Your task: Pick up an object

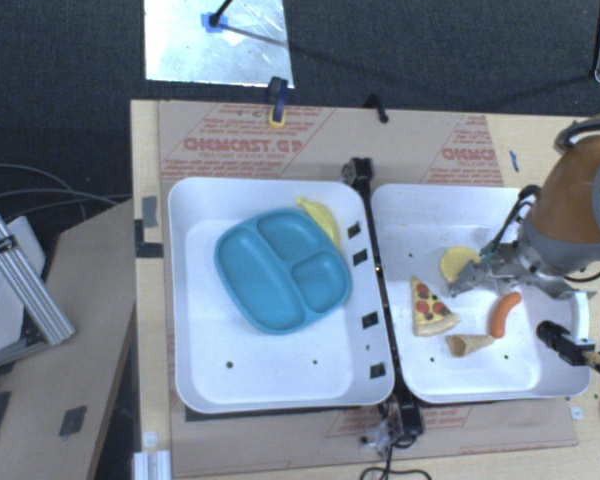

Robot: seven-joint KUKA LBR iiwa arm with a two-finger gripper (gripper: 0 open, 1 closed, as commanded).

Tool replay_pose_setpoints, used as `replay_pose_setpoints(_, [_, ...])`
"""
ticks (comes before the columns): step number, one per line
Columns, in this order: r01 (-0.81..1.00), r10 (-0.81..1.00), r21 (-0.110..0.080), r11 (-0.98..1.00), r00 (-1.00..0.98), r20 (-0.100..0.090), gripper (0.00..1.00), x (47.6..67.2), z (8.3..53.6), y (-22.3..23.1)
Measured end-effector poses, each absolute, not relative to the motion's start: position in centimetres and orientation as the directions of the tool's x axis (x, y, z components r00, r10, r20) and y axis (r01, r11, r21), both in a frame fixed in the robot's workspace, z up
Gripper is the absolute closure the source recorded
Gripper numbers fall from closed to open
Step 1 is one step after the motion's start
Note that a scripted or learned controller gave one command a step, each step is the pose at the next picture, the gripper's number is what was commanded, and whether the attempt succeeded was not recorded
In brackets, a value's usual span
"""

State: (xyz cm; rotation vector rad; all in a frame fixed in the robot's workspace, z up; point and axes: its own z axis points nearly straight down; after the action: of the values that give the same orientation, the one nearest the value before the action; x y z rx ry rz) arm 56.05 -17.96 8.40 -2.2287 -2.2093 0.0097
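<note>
Bins [280,393] (two), one plate [282,268], one sausage [503,314]

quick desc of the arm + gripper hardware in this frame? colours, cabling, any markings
The arm has a rounded orange-brown band at the wrist, with grey metallic housing below it. A thin dark cable loops along its left side. The gripper is grey, narrowing to slim fingers over the right bin. No markings are legible at this resolution.
</note>
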Motion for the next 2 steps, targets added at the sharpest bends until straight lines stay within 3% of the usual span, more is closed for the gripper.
replay_pose_setpoints(1, [1.0,1.0,0.005,0.009,-0.009,0.0,0.0,60.4,8.5,-12.0])
replay_pose_setpoints(2, [1.0,1.0,0.005,0.004,-0.004,-0.001,1.0,60.3,9.6,-12.4])
